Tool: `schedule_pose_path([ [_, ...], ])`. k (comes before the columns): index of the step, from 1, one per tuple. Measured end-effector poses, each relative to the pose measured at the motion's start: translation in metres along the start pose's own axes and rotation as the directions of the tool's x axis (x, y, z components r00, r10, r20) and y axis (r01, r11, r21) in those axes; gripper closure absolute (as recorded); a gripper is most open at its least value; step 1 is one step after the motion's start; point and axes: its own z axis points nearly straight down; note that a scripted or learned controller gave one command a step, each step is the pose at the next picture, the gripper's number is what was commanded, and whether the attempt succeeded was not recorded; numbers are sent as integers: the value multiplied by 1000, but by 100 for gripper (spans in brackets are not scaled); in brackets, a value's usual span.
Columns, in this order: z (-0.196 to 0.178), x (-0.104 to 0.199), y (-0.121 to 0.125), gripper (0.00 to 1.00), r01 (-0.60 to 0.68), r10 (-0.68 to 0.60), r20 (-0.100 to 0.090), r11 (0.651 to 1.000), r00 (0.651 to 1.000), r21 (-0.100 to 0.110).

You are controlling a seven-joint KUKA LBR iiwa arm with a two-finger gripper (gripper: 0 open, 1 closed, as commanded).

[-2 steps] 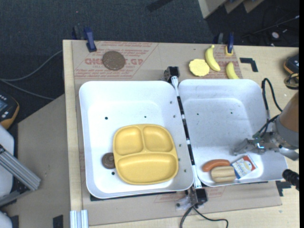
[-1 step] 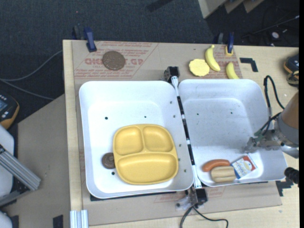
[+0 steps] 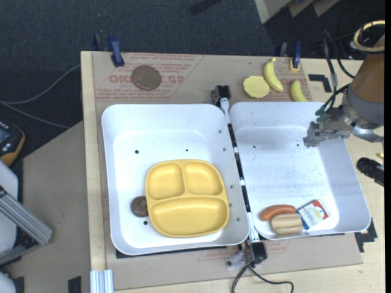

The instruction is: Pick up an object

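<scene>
Two white bins side by side on a tabletop [image 3: 91, 163]. In the left bin [image 3: 122, 133]: one yellow divided plate [image 3: 185, 197], one brown disc [image 3: 140, 207] partly tucked under its edge. In the right bin [image 3: 342, 176], near corner: one hot dog [image 3: 281, 218], one small carton [image 3: 313, 213]. Beyond the bins: two bananas [image 3: 273, 75], one yellow chip-like piece [image 3: 256, 86], one brown cookie [image 3: 146, 77]. Jaws [image 3: 313, 136] over right bin's far side, nothing between; open or closed impossible to tell. Arm cut off at right.

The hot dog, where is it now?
The hot dog lies in the right bin, near its front edge, beside a small carton.
</scene>
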Motion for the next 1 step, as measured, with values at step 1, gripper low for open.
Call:
schedule_pose_path([
  [1, 9, 88, 33, 100, -1, 1, -5, 1000, 1000, 12],
])
